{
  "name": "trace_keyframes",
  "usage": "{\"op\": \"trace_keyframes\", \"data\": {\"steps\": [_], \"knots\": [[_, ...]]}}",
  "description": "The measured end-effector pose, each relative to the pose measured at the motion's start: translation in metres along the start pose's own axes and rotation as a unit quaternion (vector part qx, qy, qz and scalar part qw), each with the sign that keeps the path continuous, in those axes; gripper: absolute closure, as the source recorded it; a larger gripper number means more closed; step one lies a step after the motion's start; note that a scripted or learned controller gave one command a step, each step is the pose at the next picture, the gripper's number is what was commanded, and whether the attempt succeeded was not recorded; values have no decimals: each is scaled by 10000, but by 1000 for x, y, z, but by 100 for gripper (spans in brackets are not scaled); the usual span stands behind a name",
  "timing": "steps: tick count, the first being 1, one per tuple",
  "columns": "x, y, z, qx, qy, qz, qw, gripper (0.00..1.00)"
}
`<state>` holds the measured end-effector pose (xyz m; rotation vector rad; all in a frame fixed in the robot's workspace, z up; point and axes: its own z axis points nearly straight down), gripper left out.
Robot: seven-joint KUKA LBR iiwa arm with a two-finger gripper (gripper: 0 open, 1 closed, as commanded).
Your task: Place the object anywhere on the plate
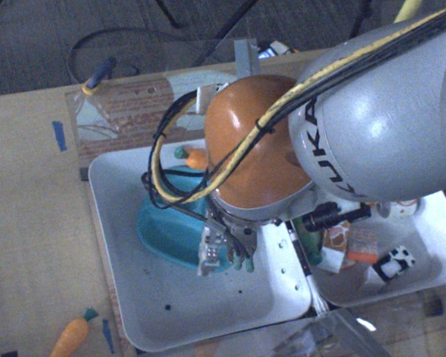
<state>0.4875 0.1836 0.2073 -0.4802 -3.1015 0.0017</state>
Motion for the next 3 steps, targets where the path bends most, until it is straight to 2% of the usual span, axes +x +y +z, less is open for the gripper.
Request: {"op": "trace_keyframes", "data": {"steps": [1,2,3], "knots": [[20,38,-12,-11,-15,-50,10000,100],[20,38,-5,0,1,-14,10000,100],[20,38,4,-1,0,-1508,9886,100]]}}
